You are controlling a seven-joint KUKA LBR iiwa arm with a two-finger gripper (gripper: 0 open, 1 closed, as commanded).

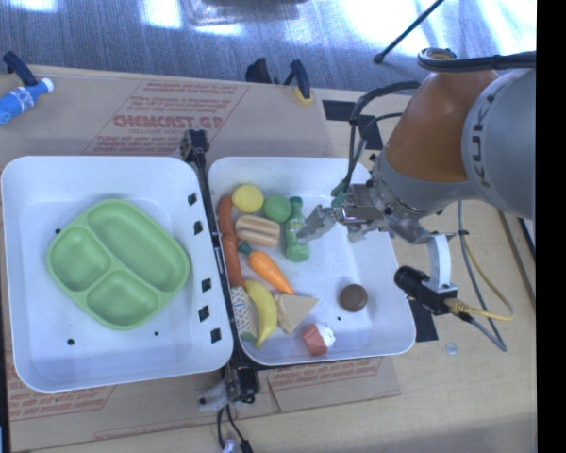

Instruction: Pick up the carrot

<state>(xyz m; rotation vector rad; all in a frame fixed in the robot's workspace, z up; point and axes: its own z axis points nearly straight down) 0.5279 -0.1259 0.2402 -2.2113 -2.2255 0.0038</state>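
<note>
The carrot [267,269] is orange with a small green top and lies slanted in the left half of the right bin [377,253], between a hot dog [258,228] and a banana [261,311]. My gripper [313,223] hangs over the middle of that bin, up and to the right of the carrot and apart from it. Its tip is right beside a green toy bottle [295,234]. Nothing shows in its grasp.
Around the carrot lie a lemon [248,197], a lime [277,208], red sausages [228,239], a cheese wedge [296,308], a brown cookie [354,297] and a red piece [314,339]. The left bin [28,347] holds a green divided plate [119,262].
</note>
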